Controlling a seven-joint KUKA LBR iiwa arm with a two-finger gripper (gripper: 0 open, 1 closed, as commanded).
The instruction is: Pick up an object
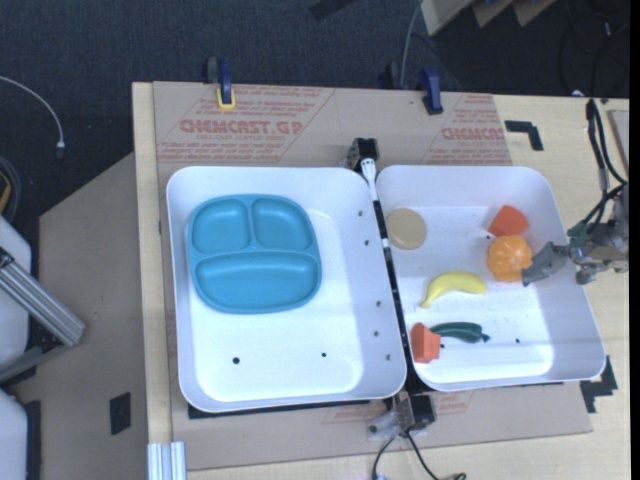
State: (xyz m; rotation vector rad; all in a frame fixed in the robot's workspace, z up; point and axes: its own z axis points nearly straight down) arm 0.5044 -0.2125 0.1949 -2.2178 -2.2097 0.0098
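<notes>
Gripper (pixel 548 264) hovering beside orange ball (pixel 510 257) in right bin (pixel 500 370); grip state unclear, cannot tell. Risk: ball rolling aside, jamming against red block (pixel 509 220), causing missed grasp.

Bright, even overhead light. Mild glare on white bins (pixel 280 388), whites near clipping. Soft short shadows under banana (pixel 452 288) and orange fruit (pixel 509 256). Dark floor (pixel 90 28) underexposed, detail lost. Slight overall softness, coarse resolution. Gripper (pixel 545 265) blurred at right edge. No strong distortion visible.
</notes>
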